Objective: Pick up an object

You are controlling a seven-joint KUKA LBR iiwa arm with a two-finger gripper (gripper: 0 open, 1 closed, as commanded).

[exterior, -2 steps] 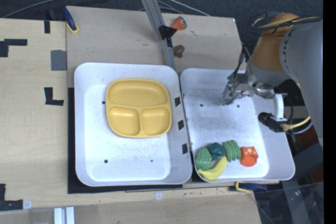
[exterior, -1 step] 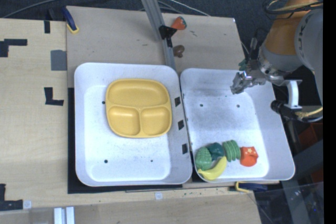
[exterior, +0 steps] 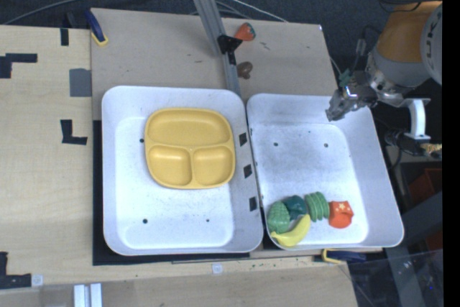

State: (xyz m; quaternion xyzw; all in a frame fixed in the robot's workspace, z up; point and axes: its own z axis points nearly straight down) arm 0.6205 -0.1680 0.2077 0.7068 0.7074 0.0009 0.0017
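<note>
Two speckled white bins, glossy three-compartment yellow plate — pincer state unclear

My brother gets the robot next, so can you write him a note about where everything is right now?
Gripper: over the back right corner of the right bin, nothing between its fingers; open or shut cannot be told.
Toys: a green one, a yellow one, a green ridged one and a red one bunched at the right bin's front edge.
Yellow tray: in the left bin.
Done: nothing picked up yet.
Left: go down to a toy, grab it, lift it.
</note>
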